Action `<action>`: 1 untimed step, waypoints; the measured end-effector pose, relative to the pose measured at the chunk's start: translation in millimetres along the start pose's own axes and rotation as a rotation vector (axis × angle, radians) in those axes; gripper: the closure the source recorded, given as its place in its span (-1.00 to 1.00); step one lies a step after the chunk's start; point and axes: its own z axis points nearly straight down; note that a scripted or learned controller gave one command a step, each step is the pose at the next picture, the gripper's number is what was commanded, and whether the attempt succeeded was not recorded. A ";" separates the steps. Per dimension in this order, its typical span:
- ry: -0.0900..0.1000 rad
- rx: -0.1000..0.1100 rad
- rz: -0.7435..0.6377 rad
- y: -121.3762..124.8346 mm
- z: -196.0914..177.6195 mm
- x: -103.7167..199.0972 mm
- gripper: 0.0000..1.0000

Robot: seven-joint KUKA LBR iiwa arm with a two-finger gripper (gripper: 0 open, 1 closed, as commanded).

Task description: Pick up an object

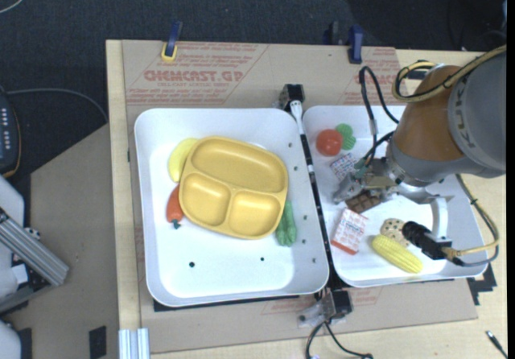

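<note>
The grey arm with its orange band reaches into the right white bin [475, 269], its hand [364, 182] low over a brown rectangular block [361, 200]; I cannot tell whether the hand is apart or together. Near the block lie a red-and-white packet [350, 232], a yellow corn cob [397, 253] and a red ball [328, 142]. The left white bin [157, 212] holds a yellow divided plastic tray [232, 186].

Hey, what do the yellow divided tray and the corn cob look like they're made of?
Yellow divided tray: most likely molded plastic, smooth with a soft sheen, one uniform color and rounded compartment edges. Corn cob: probably a plastic toy, bright even yellow with faint ridged kernels; at this image size, rubber or foam can't be ruled out.
</note>
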 end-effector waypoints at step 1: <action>-0.001 -0.005 0.002 1.0 -11.8 -0.2 1.00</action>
